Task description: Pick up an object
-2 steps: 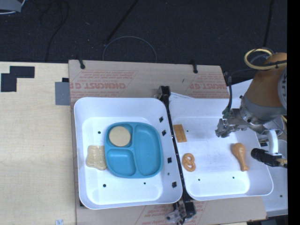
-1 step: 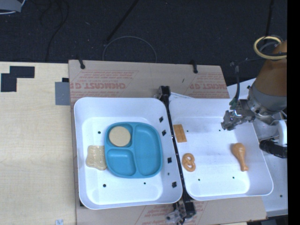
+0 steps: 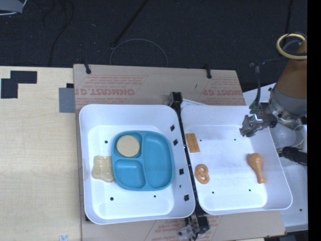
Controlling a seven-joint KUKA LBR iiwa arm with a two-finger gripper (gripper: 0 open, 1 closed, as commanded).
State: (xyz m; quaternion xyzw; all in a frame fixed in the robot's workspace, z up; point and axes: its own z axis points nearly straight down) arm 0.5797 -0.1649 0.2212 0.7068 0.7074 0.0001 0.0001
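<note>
The pincer (image 3: 249, 126) hangs over the right bin's (image 3: 235, 205) far right corner; I cannot tell how it stands. In that bin lie a drumstick (image 3: 257, 166) near the right wall, a pretzel (image 3: 202, 173) and a cracker (image 3: 192, 142) near the left wall. The left bin (image 3: 100, 119) holds a blue tray (image 3: 150, 164) bearing a cookie (image 3: 127, 145), with toast (image 3: 103, 168) touching its left edge.

Two bins sit side by side mid-frame. In the left bin (image 3: 95, 119) lies a divided tray (image 3: 150, 164) with a round cookie (image 3: 128, 145) in its upper-left compartment; a cracker (image 3: 103, 168) touches the tray's left edge. The right bin (image 3: 225, 119) holds a wafer (image 3: 192, 142) at upper left, a pretzel (image 3: 202, 173) below it, and a drumstick (image 3: 257, 167) toward the right.
</note>
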